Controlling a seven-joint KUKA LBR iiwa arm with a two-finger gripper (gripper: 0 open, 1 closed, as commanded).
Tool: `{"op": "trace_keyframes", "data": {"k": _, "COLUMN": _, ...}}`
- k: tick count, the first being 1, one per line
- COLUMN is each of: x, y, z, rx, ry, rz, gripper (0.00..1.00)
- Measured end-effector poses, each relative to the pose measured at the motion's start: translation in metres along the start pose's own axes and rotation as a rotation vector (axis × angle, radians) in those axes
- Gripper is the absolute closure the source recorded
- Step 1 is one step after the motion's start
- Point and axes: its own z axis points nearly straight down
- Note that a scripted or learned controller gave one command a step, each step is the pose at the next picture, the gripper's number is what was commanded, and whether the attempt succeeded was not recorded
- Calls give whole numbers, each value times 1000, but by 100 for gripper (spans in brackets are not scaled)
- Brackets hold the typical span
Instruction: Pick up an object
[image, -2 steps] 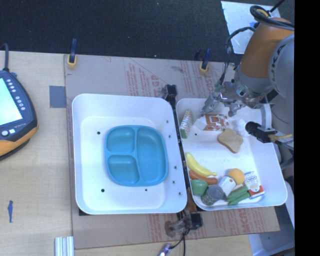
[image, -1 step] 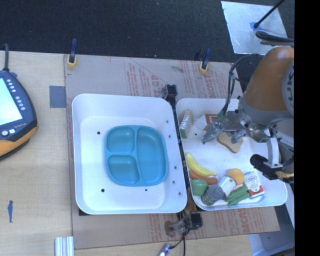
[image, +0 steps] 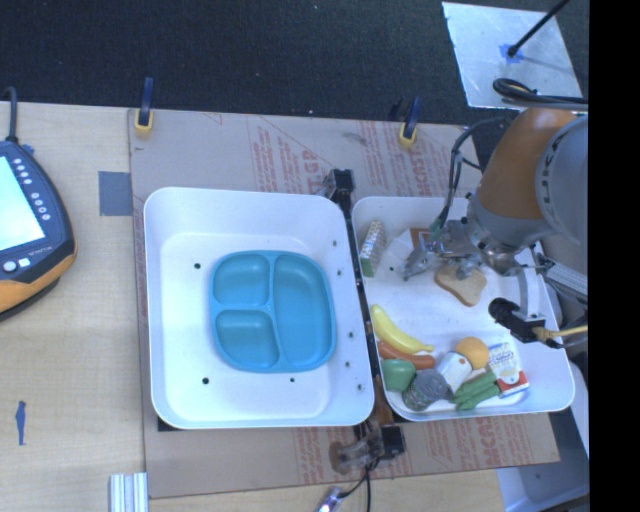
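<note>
Hovering over the upper part of the right bin (image: 560, 400), the gripper (image: 432, 258) hangs near a tan, bread-like slice (image: 461, 287) and a small silvery packet (image: 372, 246). Whether its fingers are spread or closed I cannot tell; the metal parts blur together at this slant, and nothing is visibly caught between them.

No one object is named by the task, so any piece in the right bin would do. The likeliest candidates sit just below and to the right of the gripper (the slice) or to its left (the packet).

Risks, as I judge them: the slice looks flat and low, so the fingers could close above it or skid across it. The bin floor is smooth white plastic, and a nudge could slide a light toy away. At the bin's lower edge the items crowd together: a curved yellow banana (image: 398, 335), a glossy green pepper (image: 398, 374), a round orange fruit (image: 472, 352), a grey lump (image: 430, 390) and a printed carton (image: 504, 362). These touch or nearly touch, so a descent there might wedge a finger on a neighbour or lift two at once.

In the left bin (image: 160, 300) lies a matte blue plate (image: 272, 310) with three compartments and rounded corners, too broad and shallow for an easy pinch.
</note>
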Motion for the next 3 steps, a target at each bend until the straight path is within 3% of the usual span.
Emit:
{"op": "trace_keyframes", "data": {"k": 1, "x": -36, "y": -3, "z": -127, "rx": -5, "ry": 1, "rz": 1, "gripper": 0}}
{"op": "trace_keyframes", "data": {"k": 2, "x": -10, "y": 50, "z": -19, "rx": -4, "ry": 1, "rz": 1, "gripper": 0}}
{"op": "trace_keyframes", "data": {"k": 3, "x": 15, "y": -56, "z": -62, "rx": -1, "ry": 2, "rz": 0, "gripper": 0}}
